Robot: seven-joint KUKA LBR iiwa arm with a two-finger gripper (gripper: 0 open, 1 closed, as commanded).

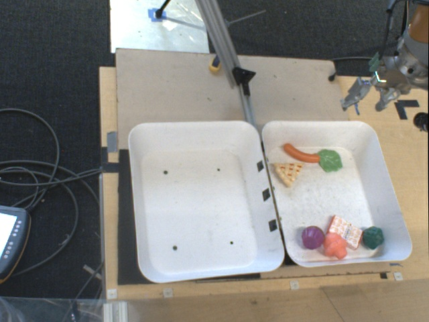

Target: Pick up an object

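My gripper (370, 98) hangs above the bench beyond the far right corner of the right bin (387, 180), its two fingers spread open with nothing between them. In the right bin lie an orange carrot with a green top (312, 155) and a tan waffle-like wedge (289, 173) near the far left. At the near end sit a purple ball (312, 237), an orange-red piece (335, 246), a red-and-white box (345, 230) and a dark green lump (373, 237).
The left bin (144, 180) stands beside the right one, joined by black clips. A grey pole (221, 35) slants down to the bins' far edge. Cables and a tablet (10, 237) lie on the floor at left.
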